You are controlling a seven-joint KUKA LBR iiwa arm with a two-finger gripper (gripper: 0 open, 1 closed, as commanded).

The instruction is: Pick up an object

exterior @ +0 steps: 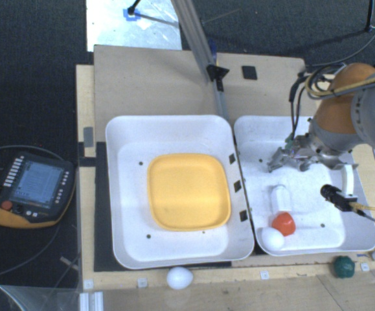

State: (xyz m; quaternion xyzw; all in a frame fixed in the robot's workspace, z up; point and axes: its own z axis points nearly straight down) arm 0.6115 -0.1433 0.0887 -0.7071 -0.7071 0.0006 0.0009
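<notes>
— What lay nearest the lens?

— A white egg, on the front edge of the desk, just outside the left bin. Off to the right along that same edge sat a dark green ball, outside the right bin.

— And inside the right bin?

— Three things, gathered in its near-left part. A white ball was tucked in the near-left corner. A red ball lay just beside it, touching or nearly so; I could not say which. Just behind the red ball lay a white cylinder, its length running front to back.

— Where was the tool?

— The tool was over the far half of the right bin, behind the white cylinder and apart from it. The grey arm with its orange band reached in from the right. Whether the tool was open or closed I could not tell; its metal parts were too small and tangled from that angle.

— The left bin?

— It carried a yellow plate, square with rounded corners, lying flat near the middle.

— Anything off the desk?

— A control pendant with a lit screen lay on the dark floor to the left, its cable curling around it.
</notes>
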